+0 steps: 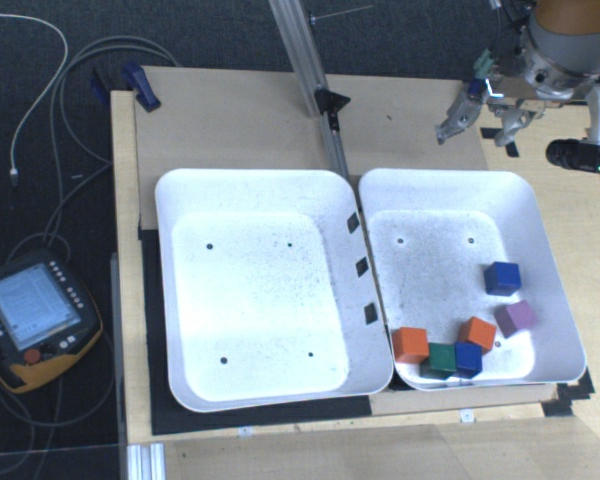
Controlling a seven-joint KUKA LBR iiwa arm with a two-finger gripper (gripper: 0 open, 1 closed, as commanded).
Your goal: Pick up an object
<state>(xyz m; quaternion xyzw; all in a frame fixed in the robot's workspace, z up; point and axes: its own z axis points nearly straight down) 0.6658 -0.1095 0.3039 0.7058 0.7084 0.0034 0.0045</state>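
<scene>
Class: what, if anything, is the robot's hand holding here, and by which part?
Nothing. The hand hangs open above the bench, beyond the right bin; nothing sits between its fingers.

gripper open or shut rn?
Open. The gripper hangs above the bench behind the right bin, fingers spread with a gap and nothing between them.

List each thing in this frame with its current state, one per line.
gripper: raised above the bench behind the right bin, fingers spread, nothing between them
blue cube: resting alone in right bin
purple cube: resting near the bin's right wall
orange, green and blue cluster: bunched at the front wall
left bin: flat on bench
</scene>
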